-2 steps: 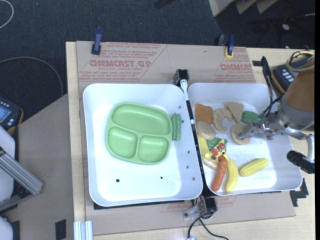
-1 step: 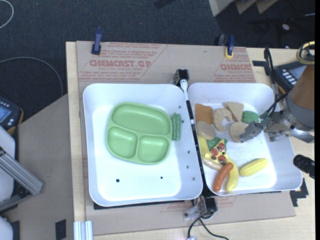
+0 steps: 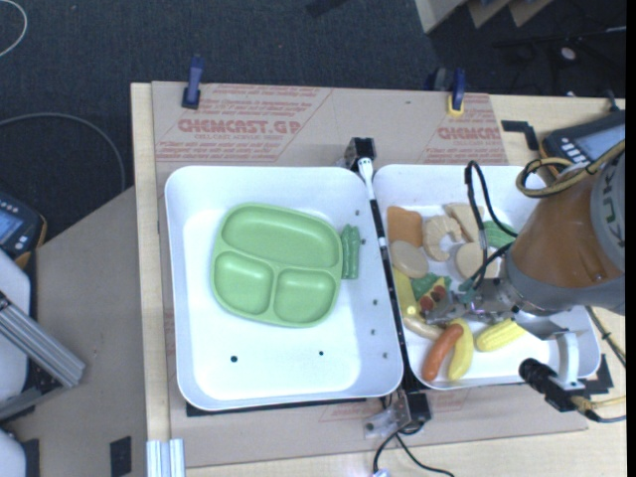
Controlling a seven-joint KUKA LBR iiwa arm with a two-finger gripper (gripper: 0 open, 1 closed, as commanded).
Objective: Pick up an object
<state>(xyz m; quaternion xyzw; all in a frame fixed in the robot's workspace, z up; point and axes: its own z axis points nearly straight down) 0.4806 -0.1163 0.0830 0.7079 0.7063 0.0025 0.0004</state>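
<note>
My fingers point(image 3: 467, 304) are down in the right bin point(image 3: 586, 371) among the toy food point(image 3: 447, 351) at its six o'clock side, their state I cannot tell, and nothing looks lifted yet.

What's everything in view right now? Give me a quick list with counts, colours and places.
Bins: two, white, side by side on the bench.
Divided plate: one, light green, left bin.
Small green piece: one, beside the plate's right edge.
Toy food pile: count unclear, tan, orange, yellow, green, right bin.
Clamps: two, blue and yellow, bench's far edge.
Arm: one, grey with orange band, over the right bin.
Gripper: one, down among the toy food.
</note>
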